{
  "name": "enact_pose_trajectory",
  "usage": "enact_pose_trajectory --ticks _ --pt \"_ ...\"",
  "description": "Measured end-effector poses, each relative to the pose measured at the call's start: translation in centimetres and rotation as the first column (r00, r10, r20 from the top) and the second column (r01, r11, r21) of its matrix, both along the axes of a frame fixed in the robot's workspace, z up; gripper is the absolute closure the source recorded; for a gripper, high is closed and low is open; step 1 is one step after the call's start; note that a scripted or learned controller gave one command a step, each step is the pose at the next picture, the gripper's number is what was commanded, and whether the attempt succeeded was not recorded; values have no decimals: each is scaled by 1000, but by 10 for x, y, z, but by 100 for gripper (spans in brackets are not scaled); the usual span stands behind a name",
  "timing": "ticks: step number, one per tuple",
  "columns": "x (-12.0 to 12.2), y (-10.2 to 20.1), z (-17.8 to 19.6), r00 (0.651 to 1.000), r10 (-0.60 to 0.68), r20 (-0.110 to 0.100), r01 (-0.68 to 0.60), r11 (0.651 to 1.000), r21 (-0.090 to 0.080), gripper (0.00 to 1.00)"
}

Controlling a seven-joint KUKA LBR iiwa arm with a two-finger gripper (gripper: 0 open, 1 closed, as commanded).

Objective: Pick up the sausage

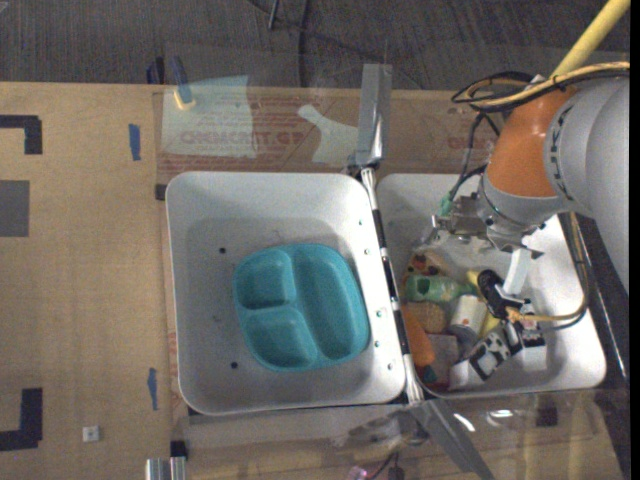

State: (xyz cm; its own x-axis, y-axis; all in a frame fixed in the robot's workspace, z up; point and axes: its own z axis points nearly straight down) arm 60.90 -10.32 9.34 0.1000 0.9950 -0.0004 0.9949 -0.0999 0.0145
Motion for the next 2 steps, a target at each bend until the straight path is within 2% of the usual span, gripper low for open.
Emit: enact_pose_trajectory --ticks 1,2 --pt "0 0 0 1000 0 0 0 1000 0 0" --pt "61 -7 0 975 -221 -7 221 975 2 0"
